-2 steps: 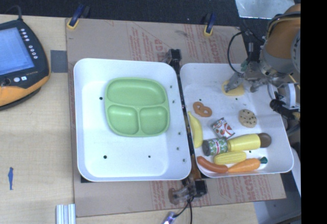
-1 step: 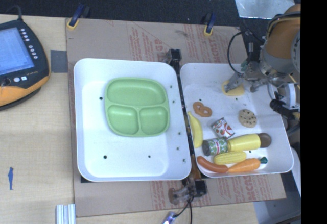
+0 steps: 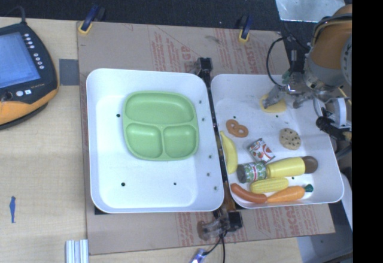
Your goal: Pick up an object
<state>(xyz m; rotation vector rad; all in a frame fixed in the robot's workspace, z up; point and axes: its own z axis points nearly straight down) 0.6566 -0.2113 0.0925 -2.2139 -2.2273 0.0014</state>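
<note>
Down at the far end of the right bin (image 3: 335, 154), the gripper (image 3: 281, 95) straddles a yellow wedge (image 3: 274, 106), fingers spread on either side, not yet closed. That wedge looks light, stiff and smooth; I'd pinch its flat flanks. Bare floor surrounds it, the bin's far rim close behind. Well apart lie a pretzel (image 3: 237, 129), cookie (image 3: 290, 138) and banana (image 3: 228, 151); the green plate (image 3: 160, 125) sits next door.
</note>
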